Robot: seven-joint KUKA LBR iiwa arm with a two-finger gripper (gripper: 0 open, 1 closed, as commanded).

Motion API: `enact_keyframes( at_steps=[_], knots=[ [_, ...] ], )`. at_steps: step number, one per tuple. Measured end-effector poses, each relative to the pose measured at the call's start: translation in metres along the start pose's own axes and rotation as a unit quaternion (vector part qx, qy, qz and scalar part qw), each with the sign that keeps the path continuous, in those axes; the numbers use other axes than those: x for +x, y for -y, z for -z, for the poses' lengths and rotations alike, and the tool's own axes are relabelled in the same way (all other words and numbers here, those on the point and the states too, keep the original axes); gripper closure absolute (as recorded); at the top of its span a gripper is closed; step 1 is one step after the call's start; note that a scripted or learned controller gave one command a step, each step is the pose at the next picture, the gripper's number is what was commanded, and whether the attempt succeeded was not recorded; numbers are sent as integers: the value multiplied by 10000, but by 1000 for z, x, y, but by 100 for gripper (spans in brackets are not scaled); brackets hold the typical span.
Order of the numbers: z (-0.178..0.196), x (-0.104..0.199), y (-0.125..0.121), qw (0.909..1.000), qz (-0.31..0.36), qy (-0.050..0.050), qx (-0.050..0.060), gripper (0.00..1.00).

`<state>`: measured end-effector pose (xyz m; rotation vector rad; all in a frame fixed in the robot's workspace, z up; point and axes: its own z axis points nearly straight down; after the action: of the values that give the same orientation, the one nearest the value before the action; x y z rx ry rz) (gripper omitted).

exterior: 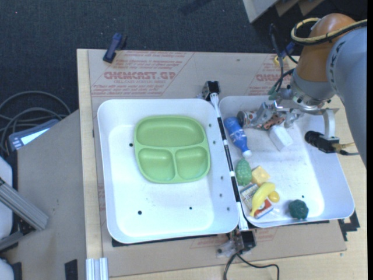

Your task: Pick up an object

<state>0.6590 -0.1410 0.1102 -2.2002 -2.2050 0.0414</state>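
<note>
The gripper (278,116) is lowered into the right bin (326,179), beside a white block (282,136); its grip cannot be told. The block should be centred before closing.

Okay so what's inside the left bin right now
A green divided plate lies flat in the left bin, its three compartments bare. Whatever sits beneath the plate is covered.

in my right bin lie a blue bottle (236,134), a yellow banana (263,195) and a dark green lump (299,209), all apart.
</note>
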Motion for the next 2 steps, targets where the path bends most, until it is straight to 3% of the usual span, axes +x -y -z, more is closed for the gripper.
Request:
enact_keyframes(
  at_steps=[1,2],
  knots=[
    [-23,-55,3,10000,11,-33,52,0],
    [-18,-69,1,10000,13,-36,28,0]
  ],
)
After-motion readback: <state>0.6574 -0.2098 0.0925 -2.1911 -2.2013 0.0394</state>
